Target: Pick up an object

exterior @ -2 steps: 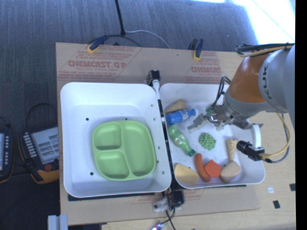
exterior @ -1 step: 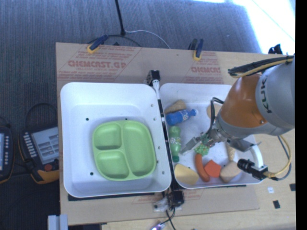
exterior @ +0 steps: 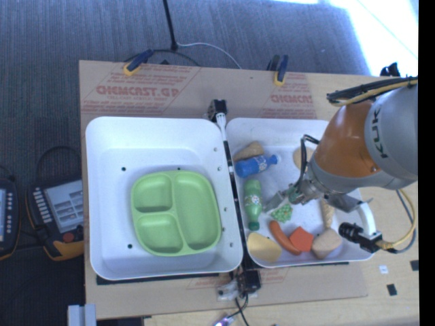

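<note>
Down in the right bin (exterior: 272, 125), the tool (exterior: 289, 197) hangs over a small green leafy piece (exterior: 283, 212) lying beside a green bottle (exterior: 253, 202); whether it is open or closed cannot be told. Red print on the counter (exterior: 136, 90) reads roughly "CHEMCAST GP". "KU" shows on the arm (exterior: 370, 145).

A robotics lab: clamped cardboard bench (exterior: 136, 90), teach pendant (exterior: 58, 212), carpet floor (exterior: 41, 60).
</note>
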